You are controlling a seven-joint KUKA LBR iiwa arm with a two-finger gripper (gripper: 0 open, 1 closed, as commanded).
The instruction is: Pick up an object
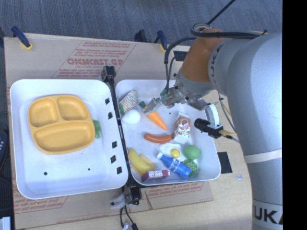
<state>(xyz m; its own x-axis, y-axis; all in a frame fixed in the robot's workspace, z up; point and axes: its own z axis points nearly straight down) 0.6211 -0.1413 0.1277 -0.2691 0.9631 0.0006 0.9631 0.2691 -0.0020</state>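
The jaws [156, 104] sat low over the back of the right bin [211, 164], just above the top end of the carrot [157, 120]. How far apart the jaws stood could not be told; the tips were small, blurred and partly merged with the carrot's green top. Nothing was visibly between them.

The carrot lay tilted directly under and in front of the jaws, touching or nearly touching, unclear which. A white egg [131, 117] sat just beside the jaws on the side of the left bin [19, 128], with a patterned wedge-shaped item [128, 100] next to it, identity hard to make out. A sausage [158, 138] lay beyond the carrot. A small carton [182, 128] stood on the arm side of the jaws.

Farther from the jaws, near the bin's front edge: banana [138, 162], fried egg [171, 152], green round thing [192, 152], blue bottle [175, 167] and a dark bar [156, 175], crowded and overlapping.

The yellow divided tray [60, 123] lay well apart in the left bin, hiding most of a green item [97, 128] at its edge. The arm [240, 75] covered the right bin's back corner and part of the worktop [86, 56].
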